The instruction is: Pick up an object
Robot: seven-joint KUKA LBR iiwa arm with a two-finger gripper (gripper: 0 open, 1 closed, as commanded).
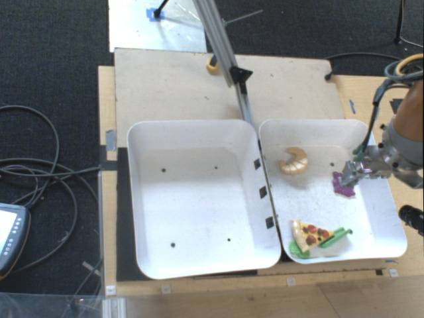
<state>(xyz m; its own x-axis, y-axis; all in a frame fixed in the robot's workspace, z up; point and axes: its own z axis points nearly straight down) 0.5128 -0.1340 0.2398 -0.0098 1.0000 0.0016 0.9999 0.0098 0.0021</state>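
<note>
Purple toy [343,185] sits directly at the gripper [350,175]; we cannot tell the jaws' state. Croissant [294,160] lies well apart, pizza slice [311,233] farther.

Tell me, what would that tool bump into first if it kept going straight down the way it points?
Most likely the purple object in the right bin: the tool sits right above it. From this slanted view I can't judge the gap.
</note>
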